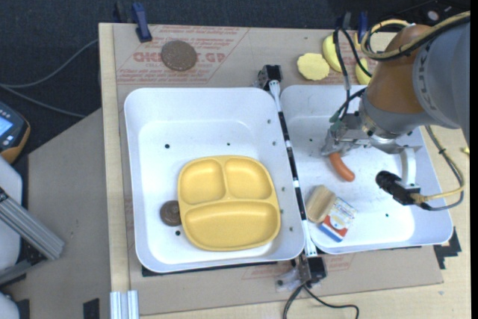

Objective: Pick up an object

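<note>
While the arm (418,78) leans in over the right bin (429,231), its pincer (342,148) hangs just above an orange carrot (343,167) lying on the bin floor. I cannot tell if the pincer is open or closed; it is too small and dark to see. Nothing seems to be in it yet.

I think this is the reaching step. The carrot looks like the thing it wants, since the pincer is right beside its upper end. Next it would need to come straight down, get one finger on each side of the carrot, and squeeze before lifting.

Near the carrot sit a tan block (320,203) and a small packet (338,220) with red and blue marks; its words are too tiny to read. The left bin (142,116) has a yellow tray (228,202). Red letters are printed on the table (112,160) at the top, but a brown disc (178,54) covers part and I cannot read them surely.
</note>
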Robot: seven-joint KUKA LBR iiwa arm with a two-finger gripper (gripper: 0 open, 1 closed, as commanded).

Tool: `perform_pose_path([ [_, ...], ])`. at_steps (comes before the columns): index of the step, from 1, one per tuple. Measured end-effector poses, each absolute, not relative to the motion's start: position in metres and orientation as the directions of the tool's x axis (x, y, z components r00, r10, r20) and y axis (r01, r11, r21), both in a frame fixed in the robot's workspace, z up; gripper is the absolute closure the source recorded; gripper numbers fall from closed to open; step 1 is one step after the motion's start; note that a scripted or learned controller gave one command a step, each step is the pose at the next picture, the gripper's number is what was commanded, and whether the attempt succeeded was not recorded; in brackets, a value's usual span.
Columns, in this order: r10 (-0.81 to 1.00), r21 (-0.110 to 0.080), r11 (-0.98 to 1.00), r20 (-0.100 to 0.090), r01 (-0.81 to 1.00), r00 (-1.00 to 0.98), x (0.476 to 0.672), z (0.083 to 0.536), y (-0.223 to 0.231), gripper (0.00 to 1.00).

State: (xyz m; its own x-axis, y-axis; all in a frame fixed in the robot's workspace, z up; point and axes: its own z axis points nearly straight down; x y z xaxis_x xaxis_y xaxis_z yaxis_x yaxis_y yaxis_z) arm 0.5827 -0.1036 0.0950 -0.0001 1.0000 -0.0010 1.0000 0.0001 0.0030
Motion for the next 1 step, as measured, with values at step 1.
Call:
perform_pose_path([
  [1,1.0,0.011,0.009,0.002,1.0,-0.009,0.5785,0.1909,-0.0299,1.0],
])
